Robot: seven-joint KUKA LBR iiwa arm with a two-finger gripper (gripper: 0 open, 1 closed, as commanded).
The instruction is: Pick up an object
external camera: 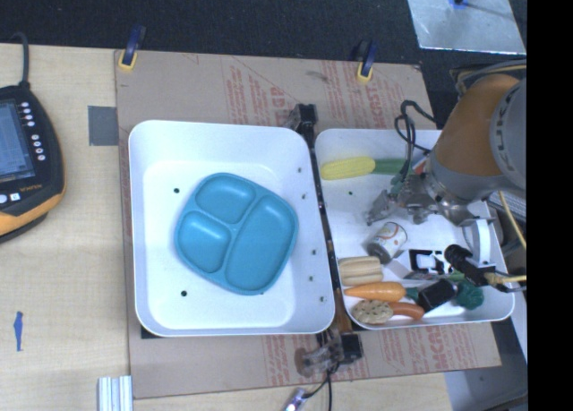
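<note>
My gripper [387, 209] hangs low in the right bin [333, 212], near its middle, with the grey arm and its orange band coming in from the right. Just below the gripper tip lies a small white cup [388, 240] on its side, close to the gripper; whether they touch is unclear. A yellow corn cob [348, 167] with a green end lies at the bin's far side. Along the near edge sit a tan bun [360, 269], an orange carrot [375, 292], a round cookie [372, 312] and a red sausage [407, 312].
The left bin [148, 221] holds a blue divided plate [235, 233]. A small black block [436, 295] and a green item [470, 295] lie in the right bin's near right corner. A handheld controller [22, 163] rests on the bench at far left.
</note>
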